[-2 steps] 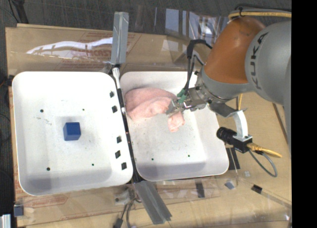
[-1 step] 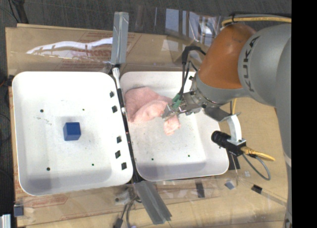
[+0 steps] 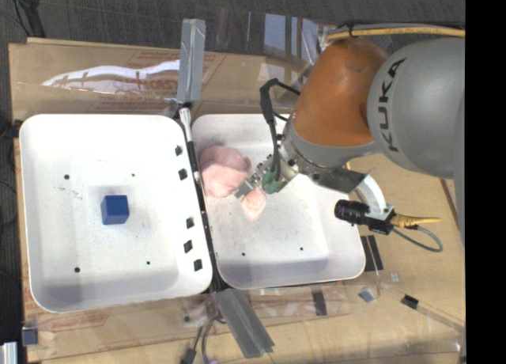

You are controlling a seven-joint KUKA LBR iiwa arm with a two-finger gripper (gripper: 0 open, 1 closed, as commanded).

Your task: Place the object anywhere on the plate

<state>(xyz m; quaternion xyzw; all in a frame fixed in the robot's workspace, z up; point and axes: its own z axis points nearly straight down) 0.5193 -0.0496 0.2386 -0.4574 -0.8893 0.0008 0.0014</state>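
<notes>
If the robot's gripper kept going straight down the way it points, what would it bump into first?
Probably the small pink piece lying in the right bin, right beneath the gripper. The bigger pink lump sits just beside it. Depth is hard to judge from above.

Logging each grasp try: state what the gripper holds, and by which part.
Cannot be told. The gripper sits low in the right bin, over a small pink object beside the pink plate; no grip shows.

A blue cube (image 3: 115, 209) sits in the left white bin (image 3: 47, 149), left of the bin's middle. Brown cardboard (image 3: 103, 77) lies behind that bin, and grey tape strips (image 3: 191, 58) run along its right edge.
</notes>
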